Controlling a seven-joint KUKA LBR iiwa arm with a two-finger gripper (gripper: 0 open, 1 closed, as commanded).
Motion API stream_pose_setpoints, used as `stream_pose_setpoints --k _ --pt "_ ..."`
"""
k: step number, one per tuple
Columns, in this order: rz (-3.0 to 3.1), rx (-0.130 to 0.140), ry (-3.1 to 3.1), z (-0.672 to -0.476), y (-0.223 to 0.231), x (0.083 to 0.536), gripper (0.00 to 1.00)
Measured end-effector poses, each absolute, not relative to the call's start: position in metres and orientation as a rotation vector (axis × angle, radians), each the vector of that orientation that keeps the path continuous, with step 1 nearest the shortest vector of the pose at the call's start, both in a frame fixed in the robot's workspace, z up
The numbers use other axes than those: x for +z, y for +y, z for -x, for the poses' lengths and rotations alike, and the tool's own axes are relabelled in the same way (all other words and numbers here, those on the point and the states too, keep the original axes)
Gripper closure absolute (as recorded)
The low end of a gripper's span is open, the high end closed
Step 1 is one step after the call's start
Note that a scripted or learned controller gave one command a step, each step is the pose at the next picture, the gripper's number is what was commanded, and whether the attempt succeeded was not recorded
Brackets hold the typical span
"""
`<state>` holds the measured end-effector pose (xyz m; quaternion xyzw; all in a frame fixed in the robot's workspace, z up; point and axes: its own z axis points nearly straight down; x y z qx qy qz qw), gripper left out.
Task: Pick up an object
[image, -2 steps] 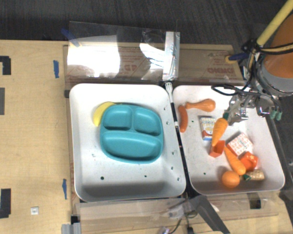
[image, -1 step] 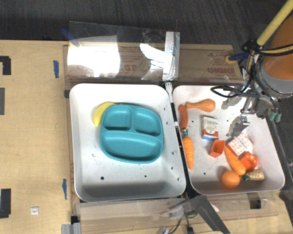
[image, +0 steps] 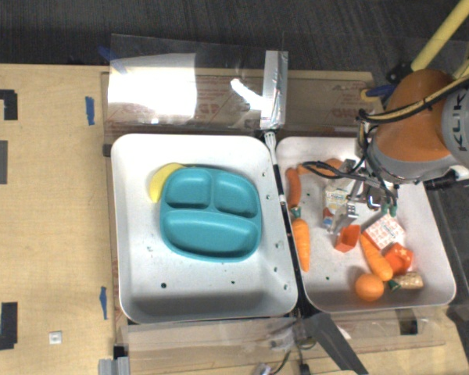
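Seemingly hovering with the gripper (image: 346, 202) low over the middle of the right bin (image: 434, 248), just beside a small red block (image: 346, 238), lifting nothing yet, its grip being impossible to tell.

A sectioned tray (image: 211, 211) lies in the left bin (image: 133, 280); right of the tray, carrots (image: 301, 241) lie in the other bin (image: 438, 272).

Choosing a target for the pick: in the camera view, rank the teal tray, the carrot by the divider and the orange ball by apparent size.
1. Teal tray, by far the largest, in the left bin.
2. Carrot, long and thin, at the right bin's left edge.
3. Orange ball, smallest, near the right bin's front edge.
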<state>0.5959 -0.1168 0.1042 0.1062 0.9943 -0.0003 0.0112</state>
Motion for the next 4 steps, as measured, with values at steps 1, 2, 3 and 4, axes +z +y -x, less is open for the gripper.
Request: stream_pose_setpoints --k 1,2,3,4 --pt "-0.299 -0.008 3.093 -0.610 -0.099 0.099 0.00" --pt "-0.544 0.003 3.066 -0.621 -0.094 0.097 0.00" --pt "-0.316 -0.002 3.080 -0.530 -0.103 0.099 0.00" --pt "-0.124 -0.001 3.123 -0.643 -0.120 0.097 0.00"
